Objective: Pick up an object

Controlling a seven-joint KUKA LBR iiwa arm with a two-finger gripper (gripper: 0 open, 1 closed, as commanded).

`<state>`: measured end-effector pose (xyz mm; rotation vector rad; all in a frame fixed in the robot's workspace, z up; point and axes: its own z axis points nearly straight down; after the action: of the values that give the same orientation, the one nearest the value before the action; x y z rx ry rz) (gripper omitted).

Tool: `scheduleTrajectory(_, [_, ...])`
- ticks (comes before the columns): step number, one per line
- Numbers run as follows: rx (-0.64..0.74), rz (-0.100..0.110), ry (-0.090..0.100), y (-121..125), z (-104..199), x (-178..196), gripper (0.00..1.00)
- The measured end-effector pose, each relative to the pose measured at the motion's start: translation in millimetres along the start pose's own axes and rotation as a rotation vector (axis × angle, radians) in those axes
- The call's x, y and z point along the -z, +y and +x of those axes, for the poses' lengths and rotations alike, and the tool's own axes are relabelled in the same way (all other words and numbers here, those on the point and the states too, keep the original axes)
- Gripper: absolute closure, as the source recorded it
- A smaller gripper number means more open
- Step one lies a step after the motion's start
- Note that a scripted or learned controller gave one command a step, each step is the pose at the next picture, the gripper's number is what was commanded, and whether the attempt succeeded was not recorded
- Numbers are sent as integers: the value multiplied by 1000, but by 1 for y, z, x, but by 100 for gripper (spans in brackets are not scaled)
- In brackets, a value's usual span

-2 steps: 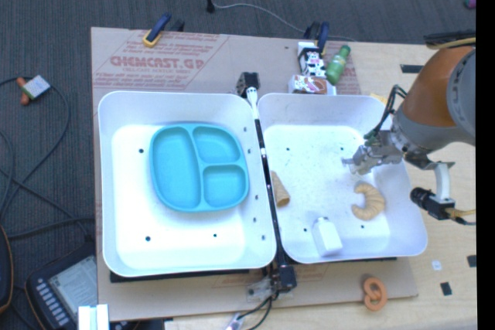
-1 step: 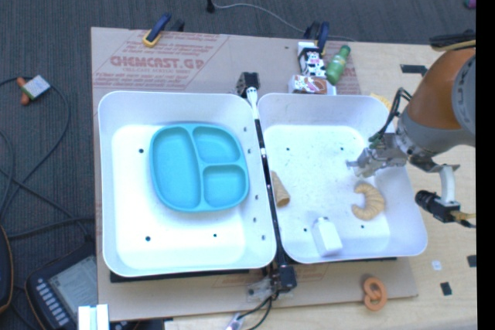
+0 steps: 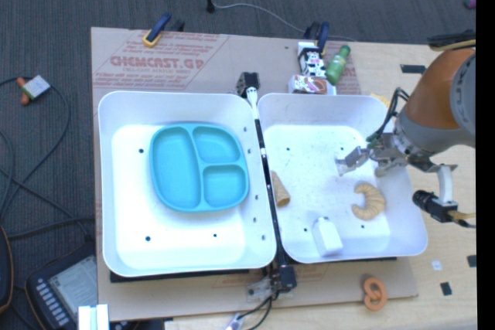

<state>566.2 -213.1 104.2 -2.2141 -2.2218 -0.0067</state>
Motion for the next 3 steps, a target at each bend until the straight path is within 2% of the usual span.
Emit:
scheduleTrajectory(1, [-4,-10,-10,-80,19,-16,0])
scheduleTrajectory(2, [-6,-13,-16,-79,18,-6,100])
scheduleTrajectory(3, [-1,0,-6,-80,137,79,100])
